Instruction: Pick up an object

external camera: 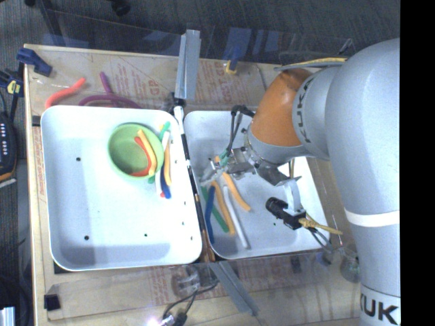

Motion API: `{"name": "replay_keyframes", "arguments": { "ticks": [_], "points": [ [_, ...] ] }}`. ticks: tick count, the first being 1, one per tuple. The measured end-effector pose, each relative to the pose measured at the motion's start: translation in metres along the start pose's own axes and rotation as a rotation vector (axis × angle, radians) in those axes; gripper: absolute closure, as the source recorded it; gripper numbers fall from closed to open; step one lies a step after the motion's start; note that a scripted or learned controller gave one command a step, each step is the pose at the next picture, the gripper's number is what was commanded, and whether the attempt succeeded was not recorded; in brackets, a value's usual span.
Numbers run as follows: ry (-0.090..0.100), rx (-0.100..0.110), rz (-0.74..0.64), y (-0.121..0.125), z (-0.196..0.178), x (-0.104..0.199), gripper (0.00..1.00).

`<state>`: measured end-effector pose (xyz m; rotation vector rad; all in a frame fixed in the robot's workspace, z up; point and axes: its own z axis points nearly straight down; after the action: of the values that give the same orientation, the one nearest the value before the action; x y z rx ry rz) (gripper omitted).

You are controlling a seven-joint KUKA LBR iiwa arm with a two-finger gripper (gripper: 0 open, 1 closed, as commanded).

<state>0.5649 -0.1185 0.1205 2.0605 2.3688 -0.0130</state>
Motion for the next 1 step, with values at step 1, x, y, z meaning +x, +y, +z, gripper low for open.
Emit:
{"name": "replay_keyframes", "arguments": {
  "ticks": [1],
  "points": [
    [0.006, -0.003, 0.065, 0.0268, 0.0292, -0.009, 0.0]
  ]
}}
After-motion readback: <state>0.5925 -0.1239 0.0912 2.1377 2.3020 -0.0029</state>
